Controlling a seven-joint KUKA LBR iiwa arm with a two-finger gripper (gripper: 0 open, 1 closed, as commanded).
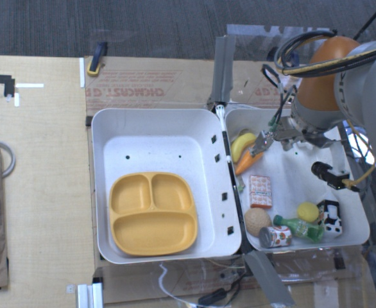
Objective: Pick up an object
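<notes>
since the gripper (262, 145) hangs over the carrot (246, 162) and banana (241, 144) in the right bin (351, 230), how far open i cannot tell, it could nudge both and lift neither.

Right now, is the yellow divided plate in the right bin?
No, the yellow divided plate lies in the left bin; the right bin holds the banana, carrot and other small items.
</notes>
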